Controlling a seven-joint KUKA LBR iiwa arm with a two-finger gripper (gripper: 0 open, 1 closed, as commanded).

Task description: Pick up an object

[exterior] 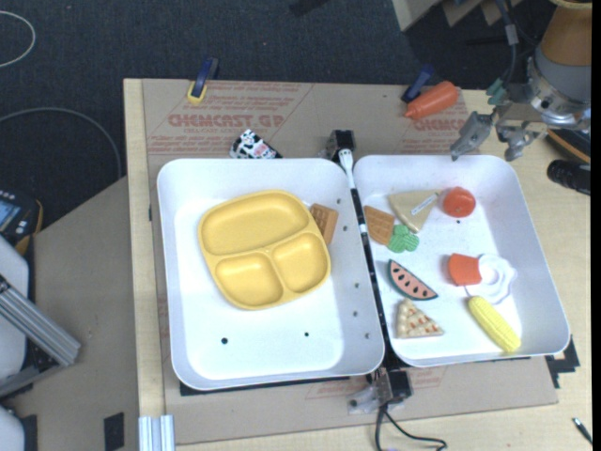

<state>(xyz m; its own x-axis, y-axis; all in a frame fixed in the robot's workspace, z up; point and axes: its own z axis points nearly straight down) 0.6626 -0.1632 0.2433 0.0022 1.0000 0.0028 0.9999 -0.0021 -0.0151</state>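
Grey gripper (495, 139) above far rim of right bin (540, 252); fingers spread wide, holding nothing; red tomato (458, 202) near.

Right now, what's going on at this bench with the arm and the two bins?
A robot arm reaches in from the right, its gripper hovering open above the far rim of the right bin, holding nothing. That bin holds toy food: a tomato, a watermelon slice, a corn cob, a pizza slice and more. The left bin holds a yellow divided plate. Nothing has been picked up.
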